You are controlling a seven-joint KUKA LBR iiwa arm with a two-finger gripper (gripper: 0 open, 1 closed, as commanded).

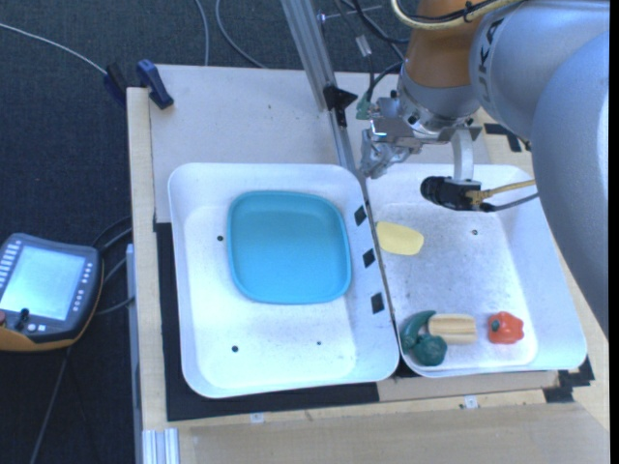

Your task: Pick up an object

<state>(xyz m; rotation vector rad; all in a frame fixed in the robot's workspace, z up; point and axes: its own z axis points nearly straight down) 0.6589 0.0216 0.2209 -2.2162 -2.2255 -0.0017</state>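
Although I cannot tell the pincer's (387, 155) state, the flat yellow plastic piece (399, 238) looks light, stiff, best pinched across its edges.

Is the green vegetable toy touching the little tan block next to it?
Touching. In the camera view, the green toy and the tan block lie side by side in the right bin's near corner, with no white floor showing between them.
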